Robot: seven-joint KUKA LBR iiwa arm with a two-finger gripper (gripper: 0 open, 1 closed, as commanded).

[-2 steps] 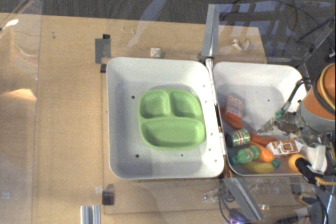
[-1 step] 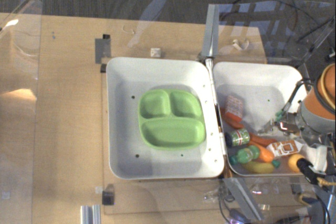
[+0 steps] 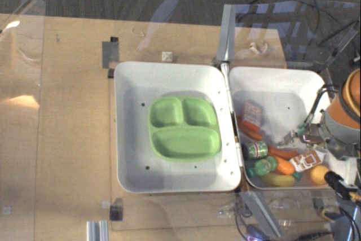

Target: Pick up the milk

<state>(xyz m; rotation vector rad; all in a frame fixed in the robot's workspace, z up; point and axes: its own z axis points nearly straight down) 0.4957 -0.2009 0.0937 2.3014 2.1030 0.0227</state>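
Use the green divided plate (image 3: 184,134) as your reference; it lies flat in the middle of the left bin (image 3: 131,121), with three compartments.

Right of the plate, across the shared rims, is the right bin (image 3: 276,83). Nearest the plate on that side you find a small package with a red-and-white label (image 3: 253,113), a green can (image 3: 258,149) on its side, and a green bottle (image 3: 262,166). Their print is too small to read.

Further right of the plate lie a carrot (image 3: 284,153), a banana (image 3: 278,179) and an orange piece (image 3: 285,167).

The milk (image 3: 307,161) is a small white carton with a brown-red printed panel, tilted, far right of the plate at the bin's near right corner, beside a yellow lemon (image 3: 318,174). Its lettering is illegible.

The gripper (image 3: 300,135) sits just above the milk.
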